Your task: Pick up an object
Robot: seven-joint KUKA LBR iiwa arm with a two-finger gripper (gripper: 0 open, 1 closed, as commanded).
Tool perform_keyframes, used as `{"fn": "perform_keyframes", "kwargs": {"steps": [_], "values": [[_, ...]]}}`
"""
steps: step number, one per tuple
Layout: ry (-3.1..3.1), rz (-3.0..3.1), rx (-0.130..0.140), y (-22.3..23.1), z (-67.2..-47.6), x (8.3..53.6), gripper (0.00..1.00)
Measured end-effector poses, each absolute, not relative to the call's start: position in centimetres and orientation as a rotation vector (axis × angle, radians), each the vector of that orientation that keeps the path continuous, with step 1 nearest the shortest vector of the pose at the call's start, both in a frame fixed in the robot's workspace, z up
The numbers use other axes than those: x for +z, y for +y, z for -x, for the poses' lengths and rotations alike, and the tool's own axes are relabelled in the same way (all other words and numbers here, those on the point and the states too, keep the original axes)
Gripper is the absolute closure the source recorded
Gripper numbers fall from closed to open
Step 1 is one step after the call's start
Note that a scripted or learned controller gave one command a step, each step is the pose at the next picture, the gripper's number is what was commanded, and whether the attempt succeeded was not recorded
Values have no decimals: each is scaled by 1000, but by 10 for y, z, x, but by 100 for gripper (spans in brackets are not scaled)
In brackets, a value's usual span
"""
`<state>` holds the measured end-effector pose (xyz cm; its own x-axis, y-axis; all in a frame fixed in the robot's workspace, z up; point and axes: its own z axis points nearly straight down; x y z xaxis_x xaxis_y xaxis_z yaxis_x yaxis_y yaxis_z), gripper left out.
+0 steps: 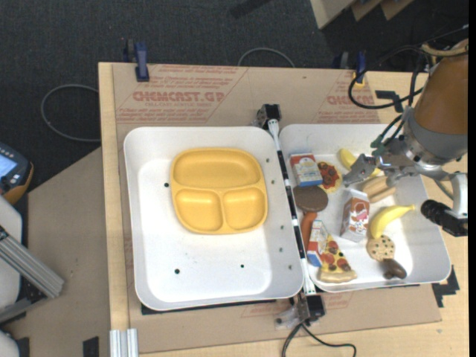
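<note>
Gripper (366, 168) hanging low over the right bin (439, 262), at about one o'clock from that bin's middle, its two dark fingers spread apart with nothing between them. Below it the bin is crowded with toy food: a small yellow piece (346, 157) at eleven o'clock from the fingertips, a tan block (378, 190) just beside them at five o'clock, a red-and-white carton (357, 217) farther down, a banana (389, 218) to its right, a speckled cookie (381, 248) at six o'clock from the banana. Over by the divider sit a red box (305, 169), a brown disc (310, 198) and a pizza slice (335, 265). The left bin (149, 266) carries a yellow divided plate (219, 190), well apart from the action. Nearest candidate looks to be the tan block; my read is light, hard plastic, stiff, probably a bit slick, so a pinch across its short width should beat grabbing it lengthwise. The carton would also suit, flat sides and easy to square up on. The banana's curve could roll out of a pinch, and neighbours lie close enough that a sloppy descent may nudge them
</note>
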<state>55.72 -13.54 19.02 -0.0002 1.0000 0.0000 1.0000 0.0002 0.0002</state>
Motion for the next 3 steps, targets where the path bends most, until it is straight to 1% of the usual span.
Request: {"fn": "perform_keyframes", "kwargs": {"steps": [1, 2, 3], "values": [[2216, -2218, 1, -167, -565, 84, 0], [2221, -2209, 9, -155, -671, 99, 0], [2209, -2210, 9, -160, -671, 117, 100]]}}
